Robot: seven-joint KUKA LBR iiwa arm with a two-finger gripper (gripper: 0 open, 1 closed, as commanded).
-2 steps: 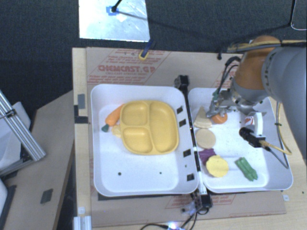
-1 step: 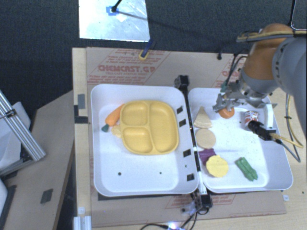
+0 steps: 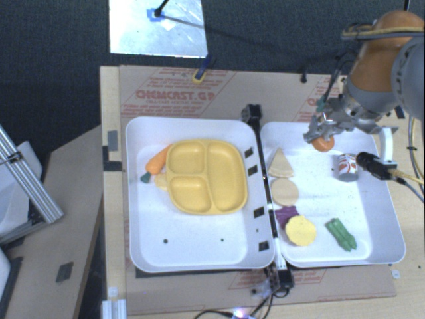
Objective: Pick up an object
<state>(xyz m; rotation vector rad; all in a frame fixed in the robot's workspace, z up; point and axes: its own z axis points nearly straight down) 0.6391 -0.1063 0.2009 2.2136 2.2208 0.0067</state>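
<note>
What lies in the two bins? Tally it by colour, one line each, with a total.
Orange: 2, carrot, round piece at the gripper
Yellow: 2, divided plate, disc
Tan: 2, wedge, round slice
Purple: 1
Green: 1
Silver can: 1
Total: 9

- My arm [image 3: 382,65] comes in from the upper right, its orange band showing above the grey wrist.
- The wrist slants down and to the left.
- My gripper [image 3: 321,133] hangs low at the arm's tip, pointing downward, with a small orange shape at its tip.
</note>
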